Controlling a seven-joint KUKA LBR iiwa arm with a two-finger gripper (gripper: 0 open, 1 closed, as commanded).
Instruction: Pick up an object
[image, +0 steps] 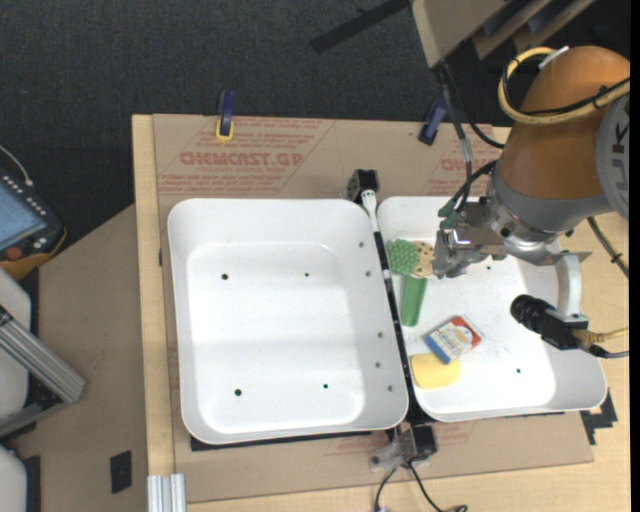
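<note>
I see the gripper (447, 256) low in the right bin (560, 385), just beside the green brush (408, 275). A yellow sponge (436, 371) and a small packet (453, 338) lie nearer.

bins (270, 225): glossy white plastic | board (250, 150): matt brown cardboard | arm band (570, 90): smooth glossy orange

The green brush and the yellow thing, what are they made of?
The green brush looks like smooth plastic: even colour, with a dotted head that may be bristles. The yellow thing looks like soft, matte foam or sponge, with rounded edges and no shine, though that is a guess.
</note>
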